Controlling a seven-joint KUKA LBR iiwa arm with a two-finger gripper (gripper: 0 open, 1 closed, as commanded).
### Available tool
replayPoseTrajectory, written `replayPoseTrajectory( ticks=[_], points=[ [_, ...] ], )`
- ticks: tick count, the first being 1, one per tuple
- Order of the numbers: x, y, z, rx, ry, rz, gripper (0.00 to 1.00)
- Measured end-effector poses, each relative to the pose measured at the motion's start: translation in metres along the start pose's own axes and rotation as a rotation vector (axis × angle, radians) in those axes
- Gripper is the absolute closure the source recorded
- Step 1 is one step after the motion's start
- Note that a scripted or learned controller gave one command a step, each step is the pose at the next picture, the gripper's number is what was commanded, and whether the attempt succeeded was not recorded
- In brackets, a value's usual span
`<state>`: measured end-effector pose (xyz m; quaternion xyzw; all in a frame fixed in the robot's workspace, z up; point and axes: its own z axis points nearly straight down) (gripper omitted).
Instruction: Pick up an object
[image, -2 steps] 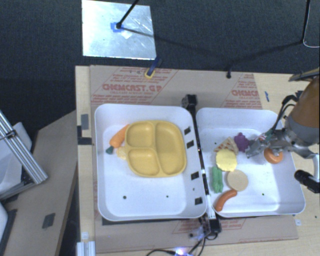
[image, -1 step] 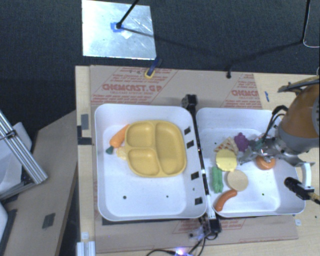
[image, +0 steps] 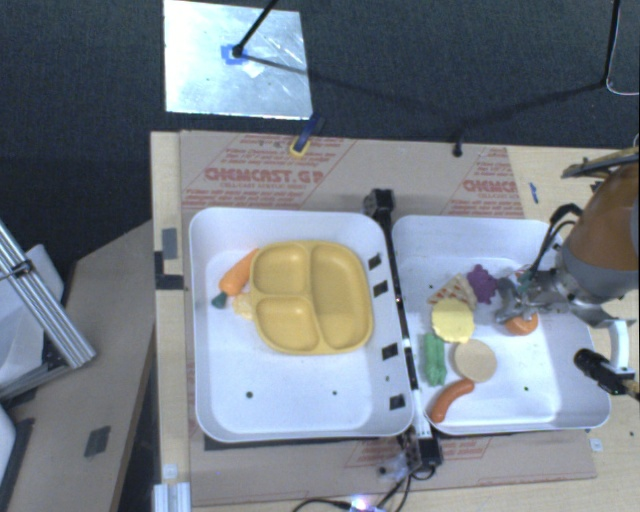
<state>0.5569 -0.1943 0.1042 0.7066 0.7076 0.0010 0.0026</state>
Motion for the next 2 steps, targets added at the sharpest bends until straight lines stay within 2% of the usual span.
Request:
replayPoseTrajectory(
  ticks=[1, 2],
  points=[
    [-0.005, 0.007, -0.046, 0.0, 0.0, -0.002, 1.0],
    [-0.009, 0.002, -0.107, -0.002, -0.001, -0.002, 1.0]
  ],
)
